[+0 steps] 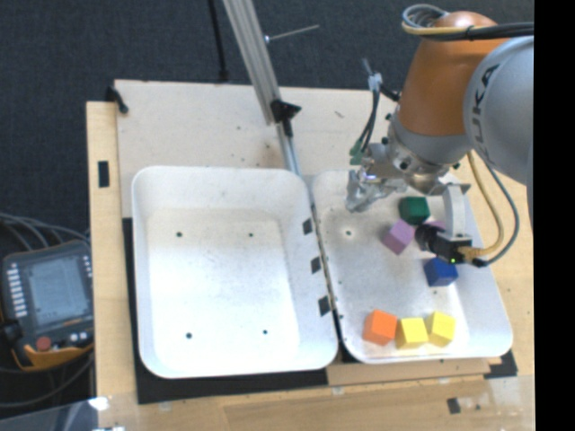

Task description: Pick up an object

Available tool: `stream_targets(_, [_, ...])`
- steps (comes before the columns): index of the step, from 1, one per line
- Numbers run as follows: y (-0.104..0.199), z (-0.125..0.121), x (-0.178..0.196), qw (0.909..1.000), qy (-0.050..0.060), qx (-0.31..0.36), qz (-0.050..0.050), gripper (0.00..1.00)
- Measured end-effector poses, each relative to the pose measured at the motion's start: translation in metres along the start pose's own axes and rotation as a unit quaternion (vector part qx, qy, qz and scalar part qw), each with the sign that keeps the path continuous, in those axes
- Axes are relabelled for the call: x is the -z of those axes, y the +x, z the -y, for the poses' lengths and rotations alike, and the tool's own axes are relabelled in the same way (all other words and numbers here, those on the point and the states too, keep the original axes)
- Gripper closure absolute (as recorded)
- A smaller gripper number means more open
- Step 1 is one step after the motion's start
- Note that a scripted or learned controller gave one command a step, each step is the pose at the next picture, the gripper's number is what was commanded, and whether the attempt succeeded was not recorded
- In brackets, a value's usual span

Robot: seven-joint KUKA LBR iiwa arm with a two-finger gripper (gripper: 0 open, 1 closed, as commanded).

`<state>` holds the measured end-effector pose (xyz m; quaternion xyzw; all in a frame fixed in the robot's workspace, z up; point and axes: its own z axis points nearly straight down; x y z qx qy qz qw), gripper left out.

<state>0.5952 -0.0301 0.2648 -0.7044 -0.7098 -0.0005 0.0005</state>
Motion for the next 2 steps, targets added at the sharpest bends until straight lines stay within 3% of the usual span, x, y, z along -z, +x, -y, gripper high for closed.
stream_targets(1, [0.057, -0.010, -0.008, 1.0000, -0.001, 0.000, 0.000, 1.00])
stream_targets(2, [0.101, -0.004, -0.020, 1.0000, 0.001, -0.001, 0.001, 1.00])
